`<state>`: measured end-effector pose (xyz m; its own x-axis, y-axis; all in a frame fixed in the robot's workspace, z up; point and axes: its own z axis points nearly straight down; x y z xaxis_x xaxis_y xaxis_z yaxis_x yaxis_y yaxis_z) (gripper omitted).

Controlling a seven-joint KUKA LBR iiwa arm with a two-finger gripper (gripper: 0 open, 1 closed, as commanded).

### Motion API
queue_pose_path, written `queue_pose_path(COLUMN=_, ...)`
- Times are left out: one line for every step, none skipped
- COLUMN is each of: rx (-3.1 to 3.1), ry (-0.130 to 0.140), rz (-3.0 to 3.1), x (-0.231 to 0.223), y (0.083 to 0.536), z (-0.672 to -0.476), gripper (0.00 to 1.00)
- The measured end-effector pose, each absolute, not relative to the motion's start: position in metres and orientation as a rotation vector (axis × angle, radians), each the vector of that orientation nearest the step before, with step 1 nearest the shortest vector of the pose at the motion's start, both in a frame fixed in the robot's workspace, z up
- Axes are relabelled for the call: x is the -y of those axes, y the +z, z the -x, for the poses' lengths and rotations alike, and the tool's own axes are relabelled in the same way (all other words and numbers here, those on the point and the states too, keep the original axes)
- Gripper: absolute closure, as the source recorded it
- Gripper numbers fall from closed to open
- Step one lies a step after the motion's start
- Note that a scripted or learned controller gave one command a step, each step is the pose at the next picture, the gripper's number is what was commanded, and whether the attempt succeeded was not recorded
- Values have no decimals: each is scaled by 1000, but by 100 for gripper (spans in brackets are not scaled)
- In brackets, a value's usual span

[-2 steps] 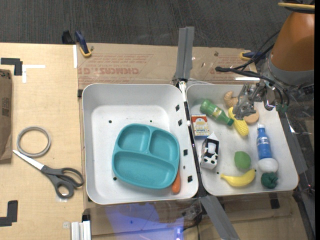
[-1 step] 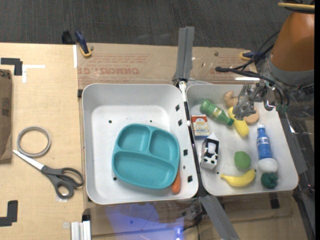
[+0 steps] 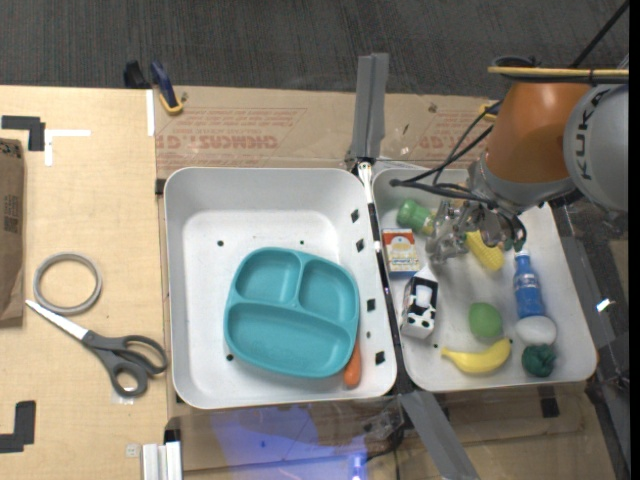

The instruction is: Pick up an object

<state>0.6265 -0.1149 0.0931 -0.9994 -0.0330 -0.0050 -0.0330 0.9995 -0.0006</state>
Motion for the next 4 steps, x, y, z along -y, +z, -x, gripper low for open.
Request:
queue_pose_path(rx=-3138, ry=-1, rz=-20, x=157, y=93, z=-562, gripper=0)
queue_pose_path(rx=-3134, ry=1, rz=-95, x=144, y=93, z=-623, gripper=0)
queue_pose_path(rx=-3137, ry=-1, rz=-108, x=182, y=93, z=-537, gripper=0)
queue_pose_path(rx=-3133, ry=1, rz=-133, x=180, y=93, z=-610, gripper=0)
